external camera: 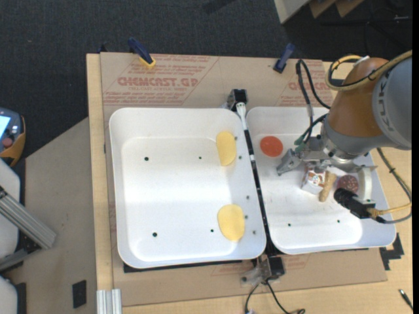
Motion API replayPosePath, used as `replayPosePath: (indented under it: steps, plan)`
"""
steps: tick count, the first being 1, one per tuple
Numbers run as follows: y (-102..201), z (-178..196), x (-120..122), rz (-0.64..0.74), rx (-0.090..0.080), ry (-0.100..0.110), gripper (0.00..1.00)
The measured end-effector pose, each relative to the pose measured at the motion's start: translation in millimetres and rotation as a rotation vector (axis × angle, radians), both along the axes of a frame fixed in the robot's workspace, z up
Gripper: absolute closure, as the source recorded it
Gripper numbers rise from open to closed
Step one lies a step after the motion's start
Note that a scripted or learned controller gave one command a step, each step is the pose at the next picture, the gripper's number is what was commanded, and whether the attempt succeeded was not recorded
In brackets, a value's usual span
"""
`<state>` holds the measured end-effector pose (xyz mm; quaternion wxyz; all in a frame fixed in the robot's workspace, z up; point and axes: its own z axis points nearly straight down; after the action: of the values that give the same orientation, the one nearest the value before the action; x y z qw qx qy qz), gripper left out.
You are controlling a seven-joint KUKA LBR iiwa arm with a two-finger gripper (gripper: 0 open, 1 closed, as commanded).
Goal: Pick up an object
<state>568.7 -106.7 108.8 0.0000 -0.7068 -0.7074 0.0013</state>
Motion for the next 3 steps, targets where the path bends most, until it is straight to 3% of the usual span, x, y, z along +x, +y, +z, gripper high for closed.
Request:
replayPosePath:
  steps: [1, 2, 3]
  plan:
    - [6.5, -16.0, 57.1, -0.002, 0.002, 0.001, 0.0]
    - [6.2, -21.9, 93.9, 0.001, 0.001, -0.008, 0.0]
    - [-89.5, 232.0, 83.6, -0.005, -0.009, -0.024, 0.0]
